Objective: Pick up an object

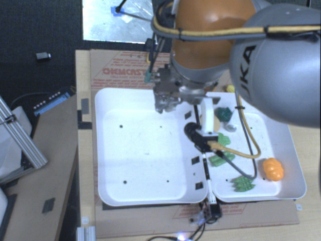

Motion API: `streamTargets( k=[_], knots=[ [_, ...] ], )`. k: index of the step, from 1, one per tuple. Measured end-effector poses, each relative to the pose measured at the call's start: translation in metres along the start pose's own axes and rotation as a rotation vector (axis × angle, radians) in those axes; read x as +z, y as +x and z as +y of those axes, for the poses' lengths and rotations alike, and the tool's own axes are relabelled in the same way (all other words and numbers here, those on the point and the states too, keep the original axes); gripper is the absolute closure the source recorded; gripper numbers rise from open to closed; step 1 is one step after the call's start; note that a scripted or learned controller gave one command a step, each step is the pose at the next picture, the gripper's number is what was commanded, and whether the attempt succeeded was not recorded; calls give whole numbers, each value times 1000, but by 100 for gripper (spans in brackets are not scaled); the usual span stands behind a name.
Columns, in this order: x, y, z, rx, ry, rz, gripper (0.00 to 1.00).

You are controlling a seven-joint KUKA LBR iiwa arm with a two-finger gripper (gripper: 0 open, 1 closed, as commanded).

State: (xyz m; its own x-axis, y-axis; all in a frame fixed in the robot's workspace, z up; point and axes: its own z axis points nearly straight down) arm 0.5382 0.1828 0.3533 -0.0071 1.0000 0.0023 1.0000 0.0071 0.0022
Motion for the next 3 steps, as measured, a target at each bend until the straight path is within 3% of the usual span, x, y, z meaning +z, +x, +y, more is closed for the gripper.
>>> streamTargets(
  k=[1, 2, 3],
  knots=[
    [-38, 6, 97, 2, -9, 0, 100],
    [-82, -23, 131, 6, -3, -1, 100],
    [-97, -12, 32, 1, 6, -2, 100]
  ],
)
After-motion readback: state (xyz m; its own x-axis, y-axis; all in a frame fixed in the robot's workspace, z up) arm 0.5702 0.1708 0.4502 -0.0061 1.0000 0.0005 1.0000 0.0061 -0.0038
